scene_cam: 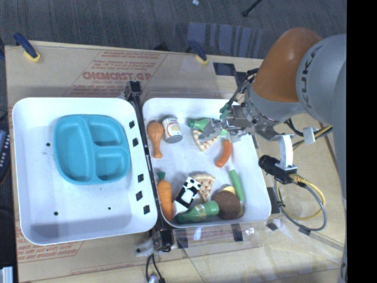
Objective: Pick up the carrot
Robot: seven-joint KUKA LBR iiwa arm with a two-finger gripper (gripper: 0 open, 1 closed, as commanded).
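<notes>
Cardboard lines our bench (118, 69). We cannot tell the gripper's (227, 121) finger state, perhaps hidden. Our carrot (165, 198) lies lengthwise, leafy end up-screen.

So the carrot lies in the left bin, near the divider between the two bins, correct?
Not quite. The camera view shows the carrot in the right bin, against its left wall, near the divider. The left bin holds the blue tray.
</notes>
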